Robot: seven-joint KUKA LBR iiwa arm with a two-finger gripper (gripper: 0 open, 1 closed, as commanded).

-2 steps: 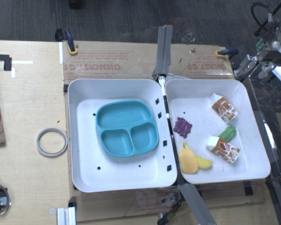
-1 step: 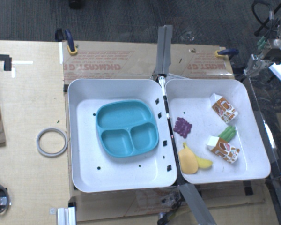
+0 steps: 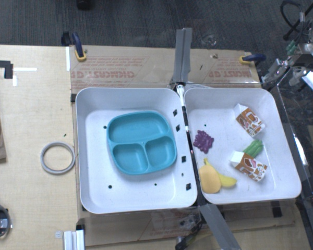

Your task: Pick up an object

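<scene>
Cartons [image 3: 250,121], grapes [image 3: 203,140] and pear [image 3: 210,179] crowd the right bin [image 3: 281,139]; tool [image 3: 281,69] state unclear.

Glossy white plastic bins [image 3: 88,139], matt blue plastic tray [image 3: 142,142], pale wood bench [image 3: 31,113]

A robotics lab: clamped bench [image 3: 31,103], twin white bins [image 3: 88,191], cabling [image 3: 295,14], toy food.

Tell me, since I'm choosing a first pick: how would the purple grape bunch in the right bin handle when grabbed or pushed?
The purple grape bunch looks small and lumpy, so it is probably light, and a claw may slip off its bumps. It lies low and flat on the right bin floor, so it would likely slide rather than roll. Nothing touches it, so a push should disturb little else.
</scene>
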